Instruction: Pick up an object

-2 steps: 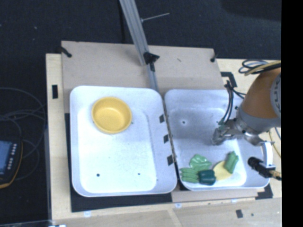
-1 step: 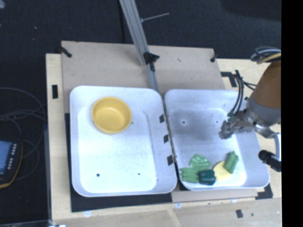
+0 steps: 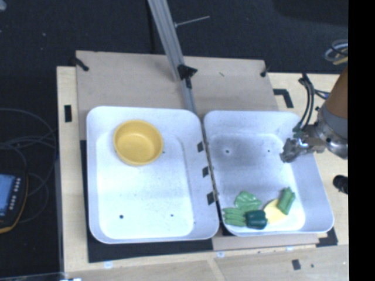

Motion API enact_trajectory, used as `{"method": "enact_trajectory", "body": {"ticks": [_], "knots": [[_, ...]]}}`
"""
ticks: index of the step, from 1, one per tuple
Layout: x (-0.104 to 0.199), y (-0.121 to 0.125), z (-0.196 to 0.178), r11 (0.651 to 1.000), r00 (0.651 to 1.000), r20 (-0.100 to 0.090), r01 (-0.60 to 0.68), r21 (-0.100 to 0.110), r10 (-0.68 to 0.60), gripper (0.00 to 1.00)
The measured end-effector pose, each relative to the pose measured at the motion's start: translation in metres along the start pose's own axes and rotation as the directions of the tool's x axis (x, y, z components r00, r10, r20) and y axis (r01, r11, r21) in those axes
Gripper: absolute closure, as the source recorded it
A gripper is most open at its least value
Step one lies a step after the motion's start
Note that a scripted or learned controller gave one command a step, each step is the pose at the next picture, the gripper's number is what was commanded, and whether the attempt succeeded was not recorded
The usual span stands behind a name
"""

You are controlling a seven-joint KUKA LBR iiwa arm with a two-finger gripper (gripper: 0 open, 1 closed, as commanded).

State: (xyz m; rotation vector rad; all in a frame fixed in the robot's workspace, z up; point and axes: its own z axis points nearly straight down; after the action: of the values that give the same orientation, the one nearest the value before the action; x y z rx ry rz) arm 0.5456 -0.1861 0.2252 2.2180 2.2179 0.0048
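Two white bins sat side by side on the surface [image 3: 246, 81] in the camera view. The left bin [image 3: 140, 215] held a yellow bowl [image 3: 138, 141] toward its 11 o'clock corner. The right bin [image 3: 246, 157] held a huddle of small things at its 6 o'clock edge: a pale green leafy piece [image 3: 246, 201], a green pod [image 3: 233, 217], a dark green block [image 3: 255, 218], a yellow piece [image 3: 273, 211] and a green stick [image 3: 286, 200], several of them touching. The gripper [image 3: 289, 151] hung at the right bin's 3 o'clock side, well apart from the huddle, with nothing between its fingers; whether it was open or closed I could not tell. To do this step well, it should probably travel toward 6 o'clock and descend on the green stick at the huddle's outer edge, where neighbours crowd least.
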Motion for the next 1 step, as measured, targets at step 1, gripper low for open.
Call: {"method": "enact_trajectory", "body": {"ticks": [1], "knots": [[0.0454,-0.0135,0.0027,1.000,1.000,-0.002,0.002,0.005,-0.002,1.00]]}}
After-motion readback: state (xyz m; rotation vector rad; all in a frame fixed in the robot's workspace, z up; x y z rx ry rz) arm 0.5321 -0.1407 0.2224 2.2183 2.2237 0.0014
